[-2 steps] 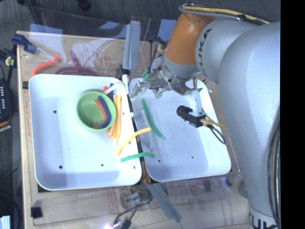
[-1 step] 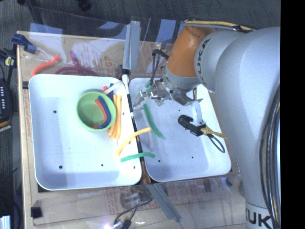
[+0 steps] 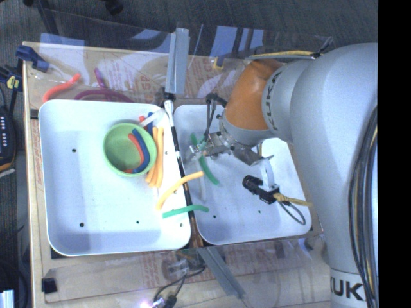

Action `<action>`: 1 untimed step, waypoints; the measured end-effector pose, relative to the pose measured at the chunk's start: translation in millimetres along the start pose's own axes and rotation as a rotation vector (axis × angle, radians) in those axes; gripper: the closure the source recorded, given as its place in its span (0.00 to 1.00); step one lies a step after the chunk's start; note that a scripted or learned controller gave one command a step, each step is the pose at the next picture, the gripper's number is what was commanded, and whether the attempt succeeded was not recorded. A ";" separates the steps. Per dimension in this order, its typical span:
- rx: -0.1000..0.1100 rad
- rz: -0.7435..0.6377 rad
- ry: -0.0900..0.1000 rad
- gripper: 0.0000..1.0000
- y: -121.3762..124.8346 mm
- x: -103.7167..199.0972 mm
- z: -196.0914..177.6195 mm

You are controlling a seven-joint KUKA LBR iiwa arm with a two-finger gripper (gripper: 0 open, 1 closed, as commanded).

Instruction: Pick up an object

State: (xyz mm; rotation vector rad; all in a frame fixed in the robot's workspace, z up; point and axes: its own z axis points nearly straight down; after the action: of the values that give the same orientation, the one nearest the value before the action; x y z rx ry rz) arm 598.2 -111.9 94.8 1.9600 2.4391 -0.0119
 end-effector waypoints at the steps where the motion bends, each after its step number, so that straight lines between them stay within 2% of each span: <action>1: 0.001 -0.006 0.006 1.00 1.0 2.6 -9.5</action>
State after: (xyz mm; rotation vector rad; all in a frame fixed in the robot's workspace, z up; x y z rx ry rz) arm 598.5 -109.0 104.3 1.9568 2.4489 -0.0077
